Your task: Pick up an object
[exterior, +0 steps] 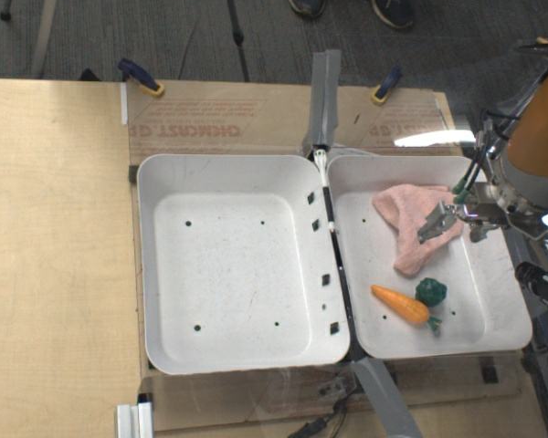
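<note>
A pink cloth [408,219] lies crumpled in the right bin [495,331], toward its back. In front of it sits an orange toy carrot [401,304] with a dark green leafy top [430,291]. My gripper [457,229] hangs over the right side of that bin, at the cloth's right edge. Its fingers stand open; the left fingertip [435,227] is over the cloth's edge and nothing sits between the two. Whether it touches the cloth I cannot tell.
The left bin [150,245] stands beside the right one, joined at a central divider with black clips [327,245]. Cardboard lies behind both bins. Bare wooden bench extends to the left. The arm's orange band [539,135] sits at the right edge.
</note>
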Controlling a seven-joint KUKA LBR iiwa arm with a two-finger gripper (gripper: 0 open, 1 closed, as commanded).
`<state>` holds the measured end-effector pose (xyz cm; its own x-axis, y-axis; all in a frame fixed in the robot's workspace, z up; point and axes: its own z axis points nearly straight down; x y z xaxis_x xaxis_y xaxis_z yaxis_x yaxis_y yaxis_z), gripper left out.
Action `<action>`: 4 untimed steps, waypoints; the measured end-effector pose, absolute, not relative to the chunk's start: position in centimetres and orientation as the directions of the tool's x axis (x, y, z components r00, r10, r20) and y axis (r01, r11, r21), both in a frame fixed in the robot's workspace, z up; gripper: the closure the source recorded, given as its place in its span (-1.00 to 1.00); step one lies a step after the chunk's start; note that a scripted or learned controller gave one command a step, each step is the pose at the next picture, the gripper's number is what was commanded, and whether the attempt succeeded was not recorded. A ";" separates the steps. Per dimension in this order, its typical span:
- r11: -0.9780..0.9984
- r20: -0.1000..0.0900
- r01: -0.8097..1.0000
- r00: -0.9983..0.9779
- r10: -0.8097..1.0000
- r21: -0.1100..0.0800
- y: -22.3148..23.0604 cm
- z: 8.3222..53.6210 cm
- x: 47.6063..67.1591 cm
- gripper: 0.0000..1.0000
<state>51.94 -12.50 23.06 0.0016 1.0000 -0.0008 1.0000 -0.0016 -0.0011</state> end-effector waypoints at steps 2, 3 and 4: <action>-0.142 0.000 0.990 0.142 0.990 -0.004 -9.5 9.1 47.7 -1.00; -0.107 -0.002 0.994 0.107 0.994 -0.002 -10.3 9.1 62.1 -1.00; 0.075 0.000 0.997 -0.075 0.997 -0.003 -9.4 9.1 55.5 -1.00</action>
